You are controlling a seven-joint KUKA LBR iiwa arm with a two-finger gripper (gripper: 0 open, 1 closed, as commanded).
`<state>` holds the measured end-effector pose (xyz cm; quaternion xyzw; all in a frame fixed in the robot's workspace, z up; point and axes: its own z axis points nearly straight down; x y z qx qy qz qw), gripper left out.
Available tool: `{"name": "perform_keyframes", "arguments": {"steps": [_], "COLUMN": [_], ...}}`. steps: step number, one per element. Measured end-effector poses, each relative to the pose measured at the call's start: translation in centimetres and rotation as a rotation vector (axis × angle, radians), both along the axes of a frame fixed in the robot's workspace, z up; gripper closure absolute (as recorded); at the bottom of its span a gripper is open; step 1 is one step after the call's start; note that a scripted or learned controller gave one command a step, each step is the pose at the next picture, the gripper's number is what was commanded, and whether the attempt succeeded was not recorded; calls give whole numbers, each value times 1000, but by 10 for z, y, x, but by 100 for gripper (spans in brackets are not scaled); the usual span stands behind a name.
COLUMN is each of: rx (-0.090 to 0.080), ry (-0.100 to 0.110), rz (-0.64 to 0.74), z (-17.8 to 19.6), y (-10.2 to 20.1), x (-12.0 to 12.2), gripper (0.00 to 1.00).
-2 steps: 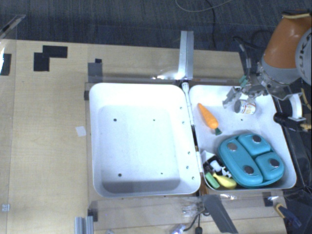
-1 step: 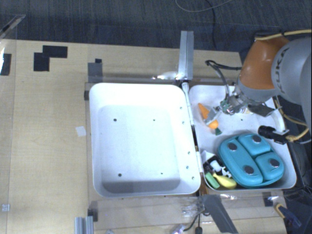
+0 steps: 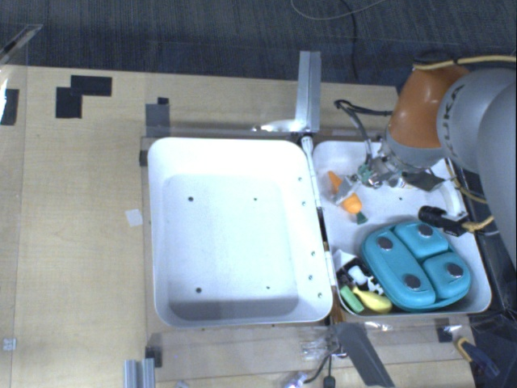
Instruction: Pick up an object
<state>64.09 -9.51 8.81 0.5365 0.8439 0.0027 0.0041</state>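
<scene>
My gripper (image 3: 372,171) hangs low over the far part of the right bin (image 3: 483,297), below the orange wrist band. Just to its left lie two small orange pieces (image 3: 334,181) (image 3: 351,206) with a bit of green beside the nearer one. A large teal lobed object (image 3: 416,266) fills the bin's near half. At the near left corner sit a yellow banana (image 3: 373,301), a green piece (image 3: 349,298) and a black-and-white item (image 3: 356,277).
The left bin (image 3: 157,217) lies beside the right one, with a metal post (image 3: 309,91) at the far end of their shared wall. A black cable part (image 3: 440,219) of the arm hangs over the right bin's right side.
</scene>
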Motion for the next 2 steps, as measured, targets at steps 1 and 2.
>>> {"name": "perform_keyframes", "arguments": {"steps": [1, 2], "rx": [2, 0], "ry": [-6, 6], "rz": [2, -208], "z": [11, 110], "y": [1, 12], "x": [3, -46], "gripper": [100, 100]}}
